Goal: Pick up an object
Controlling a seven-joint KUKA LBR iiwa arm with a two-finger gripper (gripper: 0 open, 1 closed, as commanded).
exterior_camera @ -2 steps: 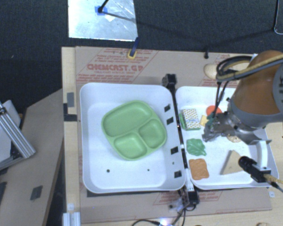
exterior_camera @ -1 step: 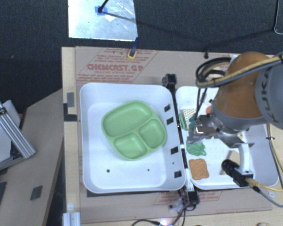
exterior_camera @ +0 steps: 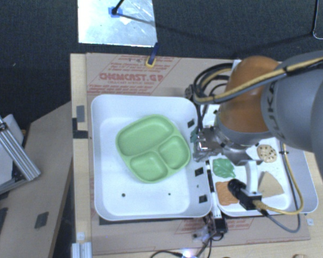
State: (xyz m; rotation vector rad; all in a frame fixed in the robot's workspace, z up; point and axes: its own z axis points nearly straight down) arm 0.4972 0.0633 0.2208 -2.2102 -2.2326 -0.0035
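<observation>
The brown paper sheet (exterior_camera: 130,69) carries big red letters that read "CHEMCAST GP". The smaller red lines above them are too small to read.

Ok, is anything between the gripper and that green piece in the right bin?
Nothing visible. The gripper hangs at the left edge of the right bin, and the green piece lies just beside it. The orange square lies beyond the green piece, not between. The arm hides part of that bin.
</observation>
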